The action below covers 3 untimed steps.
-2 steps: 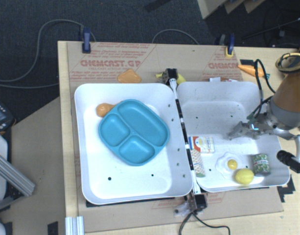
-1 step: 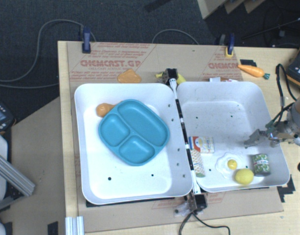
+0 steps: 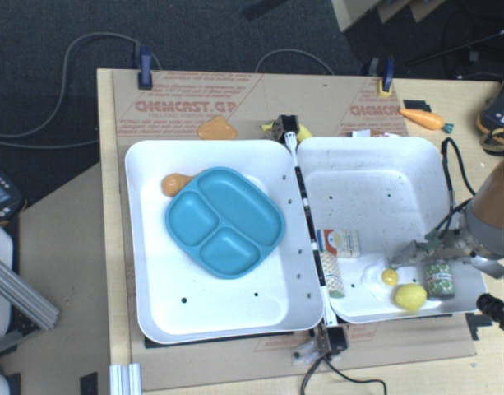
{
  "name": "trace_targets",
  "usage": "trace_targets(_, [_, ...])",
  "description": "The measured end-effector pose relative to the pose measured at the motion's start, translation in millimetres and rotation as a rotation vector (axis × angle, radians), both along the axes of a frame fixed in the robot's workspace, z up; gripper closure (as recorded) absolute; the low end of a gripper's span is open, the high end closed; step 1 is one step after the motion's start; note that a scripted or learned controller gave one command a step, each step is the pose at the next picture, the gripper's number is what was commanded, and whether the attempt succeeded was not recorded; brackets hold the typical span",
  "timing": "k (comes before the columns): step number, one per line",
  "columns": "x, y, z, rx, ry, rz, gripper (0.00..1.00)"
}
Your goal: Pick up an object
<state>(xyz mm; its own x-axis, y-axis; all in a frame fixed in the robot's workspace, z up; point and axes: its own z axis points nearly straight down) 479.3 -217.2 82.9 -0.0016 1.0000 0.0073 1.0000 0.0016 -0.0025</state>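
You see the tool [image 3: 428,257] low over the right bin [image 3: 358,171], near its right wall; whether it is open or closed, and whether it grips anything, you cannot tell. A small green-patterned can [image 3: 438,280] sits just beneath it. Beside the can lie a yellow lemon [image 3: 410,296] and a smaller yellow ball [image 3: 389,277]. A white carton [image 3: 339,243] rests by the divider. In the left bin [image 3: 153,286], note the blue sectioned plate [image 3: 225,220], with an orange object [image 3: 174,184] touching its upper-left edge.
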Motion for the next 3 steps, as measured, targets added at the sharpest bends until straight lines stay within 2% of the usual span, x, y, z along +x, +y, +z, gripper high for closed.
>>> trace_targets(1, [101.6,-1.3,11.1,-0.002,-0.007,0.007,0.0])
trace_targets(2, [0.1,-3.4,1.4,0.004,0.004,-0.002,0.0])
trace_targets(3, [3.2,-5.0,11.7,-0.006,-0.003,0.0,1.0])
